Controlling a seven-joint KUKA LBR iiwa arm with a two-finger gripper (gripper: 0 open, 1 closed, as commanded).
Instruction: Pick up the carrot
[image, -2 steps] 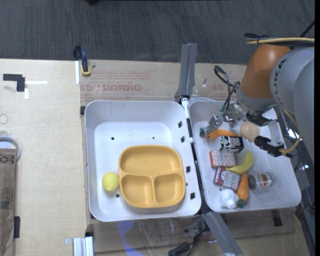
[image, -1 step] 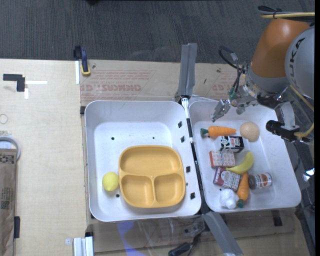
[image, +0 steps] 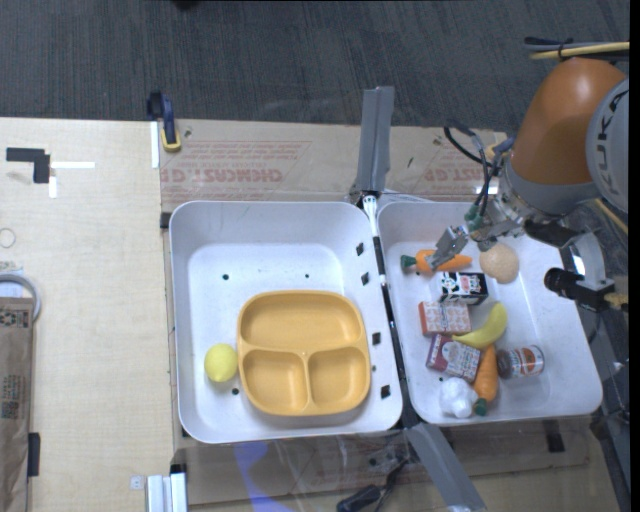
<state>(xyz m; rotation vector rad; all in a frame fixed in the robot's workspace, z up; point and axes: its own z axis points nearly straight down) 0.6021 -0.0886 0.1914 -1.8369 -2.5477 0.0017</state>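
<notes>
You can see that the pick is not done yet. The end effector (image: 452, 243) is low over the right bin (image: 560, 400), at its far side, and its fingers look slightly spread, with nothing between them as far as the view shows. Just below its tips and a little to the left lies a carrot (image: 436, 263), orange with a green end, flat on the bin floor; from here I cannot say if a fingertip touches it. A second carrot (image: 486, 376) lies well apart from the end effector, toward the near edge of the same bin, beside a banana (image: 485, 328) and a small can (image: 520, 361).

I judge that the approach is almost finished, and what is left is to close on the carrot and to lift it. A small carton (image: 463, 287) and a pale round thing (image: 499, 264) are very near the end effector, so the closing could catch them too.
</notes>
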